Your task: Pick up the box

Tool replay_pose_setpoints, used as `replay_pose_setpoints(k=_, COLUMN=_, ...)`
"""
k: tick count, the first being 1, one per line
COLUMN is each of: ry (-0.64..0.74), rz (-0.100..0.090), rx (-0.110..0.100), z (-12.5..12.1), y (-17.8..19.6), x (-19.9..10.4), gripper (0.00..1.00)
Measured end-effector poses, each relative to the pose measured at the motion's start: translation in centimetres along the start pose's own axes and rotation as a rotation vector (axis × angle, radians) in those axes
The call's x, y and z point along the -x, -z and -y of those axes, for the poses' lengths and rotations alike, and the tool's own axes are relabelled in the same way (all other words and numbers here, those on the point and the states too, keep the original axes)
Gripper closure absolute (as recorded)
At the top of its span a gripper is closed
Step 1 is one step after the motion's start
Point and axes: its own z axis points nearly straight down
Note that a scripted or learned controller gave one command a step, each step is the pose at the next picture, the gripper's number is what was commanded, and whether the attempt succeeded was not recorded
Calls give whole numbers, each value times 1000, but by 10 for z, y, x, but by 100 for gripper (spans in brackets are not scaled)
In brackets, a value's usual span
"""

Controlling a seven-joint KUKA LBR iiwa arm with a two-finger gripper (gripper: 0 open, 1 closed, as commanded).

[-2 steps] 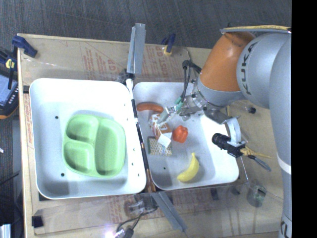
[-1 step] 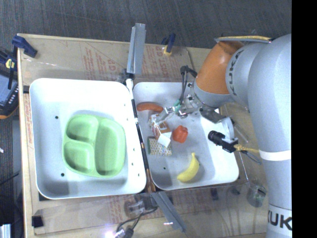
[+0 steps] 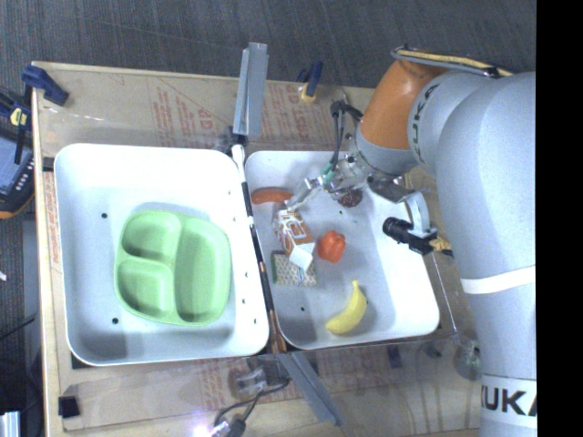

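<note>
The grey arm (image 3: 474,198) with its orange band (image 3: 396,107) is reaching in over the right bin (image 3: 401,312), and the end effector (image 3: 314,188) is hanging above that bin's upper middle. Whether its fingers are open or closed I cannot tell, since they are too small and cluttered to read.

The box (image 3: 293,230), orange and white, is lying in the right bin just below the end effector, not visibly held by it. A red tomato-like thing (image 3: 332,246) is sitting just beside the box on its right. A sausage (image 3: 271,196) is lying just above the box, toward the bin's left wall. A flat printed packet (image 3: 293,269) is lying just below the box, and a banana (image 3: 348,309) is resting further below it. A green divided plate (image 3: 173,264) is sitting in the left bin (image 3: 82,171), well apart from the box. Both bins are resting on the worktop (image 3: 137,107).
</note>
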Motion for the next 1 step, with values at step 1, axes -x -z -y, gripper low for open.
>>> replay_pose_setpoints(k=1, ry=-130, rz=0, rx=-3, z=-13, y=8, x=34, gripper=0)
